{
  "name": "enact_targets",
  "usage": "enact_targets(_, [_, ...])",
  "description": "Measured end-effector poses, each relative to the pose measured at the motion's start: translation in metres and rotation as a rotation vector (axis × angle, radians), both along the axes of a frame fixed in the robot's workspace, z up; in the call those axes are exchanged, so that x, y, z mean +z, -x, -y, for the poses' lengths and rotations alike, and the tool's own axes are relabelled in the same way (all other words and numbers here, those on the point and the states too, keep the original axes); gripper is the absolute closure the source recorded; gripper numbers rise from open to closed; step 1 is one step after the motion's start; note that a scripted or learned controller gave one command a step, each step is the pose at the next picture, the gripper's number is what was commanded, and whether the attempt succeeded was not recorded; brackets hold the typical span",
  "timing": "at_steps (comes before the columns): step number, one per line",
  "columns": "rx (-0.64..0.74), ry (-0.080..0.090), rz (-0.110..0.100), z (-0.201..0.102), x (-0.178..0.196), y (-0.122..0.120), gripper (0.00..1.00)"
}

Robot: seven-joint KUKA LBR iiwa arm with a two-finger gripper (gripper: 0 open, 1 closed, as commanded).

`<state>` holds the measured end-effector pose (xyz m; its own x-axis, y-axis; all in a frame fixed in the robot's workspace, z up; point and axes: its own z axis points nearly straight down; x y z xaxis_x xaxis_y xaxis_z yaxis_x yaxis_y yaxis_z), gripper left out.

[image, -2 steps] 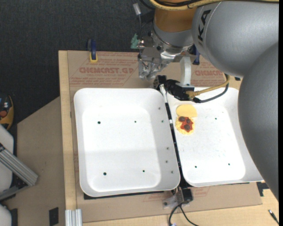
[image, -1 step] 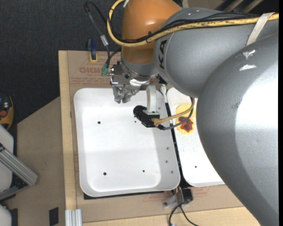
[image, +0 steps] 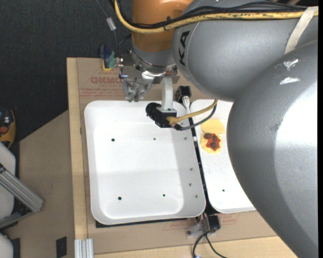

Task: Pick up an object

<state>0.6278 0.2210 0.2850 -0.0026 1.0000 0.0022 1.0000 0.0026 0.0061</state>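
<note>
Hovering at the far rim of the left bin (image: pixel 101 166), our gripper (image: pixel 135 93) has picked nothing yet, so we must next cross to the yellow object (image: pixel 212 136) in the right bin (image: pixel 227 201).

You're looking at a chunky grey arm (image: pixel 252 65) with a glossy orange band (image: pixel 151 17) above the wrist, black letters printed on the shell, plus yellow and black cables (image: pixel 202 15) looping across it.
</note>
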Motion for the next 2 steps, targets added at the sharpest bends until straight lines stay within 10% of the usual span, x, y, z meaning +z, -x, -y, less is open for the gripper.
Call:
enact_targets(1, [0.0,0.0,0.001,-0.004,0.035,-0.024,1.0])
enact_targets(2, [-0.003,0.006,-0.023,-0.003,-0.083,0.049,1.0])
